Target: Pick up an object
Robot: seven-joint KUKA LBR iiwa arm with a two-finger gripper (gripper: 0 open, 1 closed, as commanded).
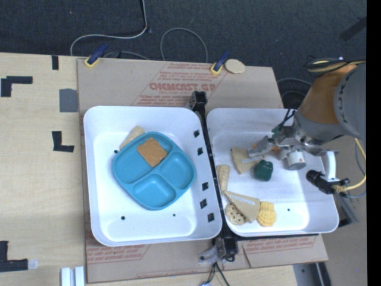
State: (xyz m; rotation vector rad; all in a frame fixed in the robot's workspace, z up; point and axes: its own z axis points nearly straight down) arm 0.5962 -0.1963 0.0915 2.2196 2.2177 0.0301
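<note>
Overhead, the grey arm point(333, 109) with its orange band reaches in from the right over the right-hand bin point(297, 219), its gripper point(266, 151) low above the bin floor. Whether the fingers are spread or closed cannot be told from this angle — the metal parts there blur together. Just below and beside the gripper sits a small dark green object point(263, 170), seemingly touching or nearly touching a tan wedge-shaped piece point(241, 159) to its left. Lower in the same bin lie more food-like pieces: a pale strip point(223, 176) against the dividing wall, a cream wedge point(245, 200), a speckled cookie point(236, 215) and a yellow ridged round point(266, 214). The left-hand bin point(104, 219) holds a blue divided tray point(169, 180) — a brown square piece point(152, 152) rests in its upper compartment, and a tan piece point(132, 137) pokes out from behind the tray's upper left rim.
</note>
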